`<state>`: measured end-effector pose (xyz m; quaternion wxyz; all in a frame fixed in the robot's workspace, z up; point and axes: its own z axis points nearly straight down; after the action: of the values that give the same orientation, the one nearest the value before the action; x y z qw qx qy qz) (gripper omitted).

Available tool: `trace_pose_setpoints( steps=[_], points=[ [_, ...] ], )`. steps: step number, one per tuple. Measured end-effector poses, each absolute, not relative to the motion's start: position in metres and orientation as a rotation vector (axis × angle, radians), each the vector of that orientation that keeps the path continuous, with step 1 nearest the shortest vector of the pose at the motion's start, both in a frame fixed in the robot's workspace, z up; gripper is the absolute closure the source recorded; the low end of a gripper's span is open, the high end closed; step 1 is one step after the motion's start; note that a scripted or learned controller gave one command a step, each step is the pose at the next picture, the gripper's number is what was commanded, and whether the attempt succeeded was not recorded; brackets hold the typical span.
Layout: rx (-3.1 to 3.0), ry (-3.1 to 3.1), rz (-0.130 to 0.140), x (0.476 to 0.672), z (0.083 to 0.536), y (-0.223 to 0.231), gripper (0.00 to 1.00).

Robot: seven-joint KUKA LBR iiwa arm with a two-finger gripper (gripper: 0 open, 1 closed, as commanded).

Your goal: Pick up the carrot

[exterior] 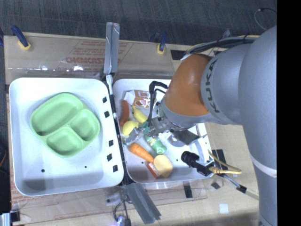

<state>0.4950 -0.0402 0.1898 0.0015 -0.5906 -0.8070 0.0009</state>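
One carrot in right bin | just below-left of gripper | grip state unclear

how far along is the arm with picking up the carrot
Done: the arm has reached over the right bin, and the gripper is low among the items. In hand: nothing visibly. The carrot lies on the bin floor, just below the gripper in the view. Left: closing on the carrot and lifting it.
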Motion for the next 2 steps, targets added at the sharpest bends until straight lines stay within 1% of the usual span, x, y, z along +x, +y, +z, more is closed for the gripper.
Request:
trace_pose_setpoints(
  steps=[1, 2],
  points=[
    [-1.797, -2.569, 0.005, 0.4766, 0.1889, -0.0395, 0.00],
    [-1.747, -2.601, 0.006, 0.4763, 0.1887, -0.0427, 0.00]
  ],
)
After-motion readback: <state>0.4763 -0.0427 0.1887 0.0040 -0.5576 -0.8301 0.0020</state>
